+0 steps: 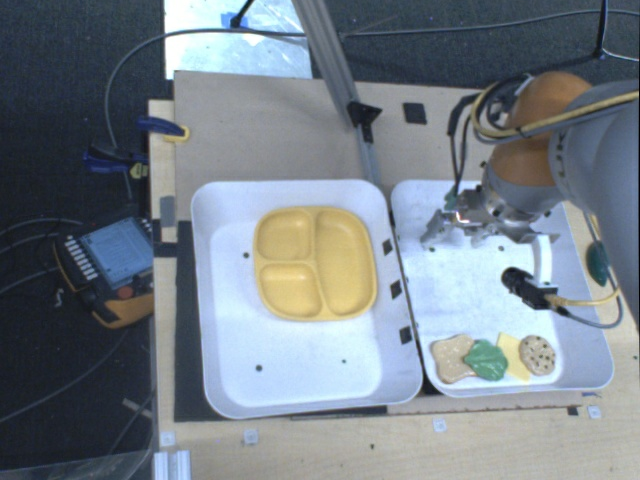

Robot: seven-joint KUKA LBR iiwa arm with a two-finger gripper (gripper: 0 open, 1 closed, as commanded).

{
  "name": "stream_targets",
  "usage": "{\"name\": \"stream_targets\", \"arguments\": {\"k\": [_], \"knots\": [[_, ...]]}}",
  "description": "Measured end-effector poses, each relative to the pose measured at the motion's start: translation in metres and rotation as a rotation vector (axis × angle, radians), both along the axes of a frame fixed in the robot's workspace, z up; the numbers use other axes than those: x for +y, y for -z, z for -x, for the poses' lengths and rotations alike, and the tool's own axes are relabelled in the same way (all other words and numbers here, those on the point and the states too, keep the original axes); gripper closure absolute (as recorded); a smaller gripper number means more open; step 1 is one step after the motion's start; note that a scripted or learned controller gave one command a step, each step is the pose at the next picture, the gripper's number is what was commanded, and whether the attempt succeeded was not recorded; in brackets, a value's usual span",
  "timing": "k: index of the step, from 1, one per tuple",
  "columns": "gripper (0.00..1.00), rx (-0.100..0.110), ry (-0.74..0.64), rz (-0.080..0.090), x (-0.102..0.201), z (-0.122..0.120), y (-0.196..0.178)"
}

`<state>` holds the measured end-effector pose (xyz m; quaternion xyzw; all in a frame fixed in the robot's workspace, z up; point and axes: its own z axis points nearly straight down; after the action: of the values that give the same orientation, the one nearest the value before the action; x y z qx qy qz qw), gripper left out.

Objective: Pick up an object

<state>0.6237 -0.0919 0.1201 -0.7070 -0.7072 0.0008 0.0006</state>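
My pincer hovers over the right bin; I cannot tell its spread. It holds nothing. 4 toys, cookie included, cluster at the near wall, well apart.
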Motion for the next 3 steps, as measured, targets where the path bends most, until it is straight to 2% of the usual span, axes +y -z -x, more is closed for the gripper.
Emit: {"name": "stream_targets", "arguments": {"k": [1,2,3], "knots": [[1.00,-0.006,0.000,0.000,0.000,-0.002,-0.014],[1.00,-0.010,-0.005,0.001,0.003,-0.005,-0.079],[1.00,-0.009,-0.006,0.001,0.002,-0.008,-0.123]]}}
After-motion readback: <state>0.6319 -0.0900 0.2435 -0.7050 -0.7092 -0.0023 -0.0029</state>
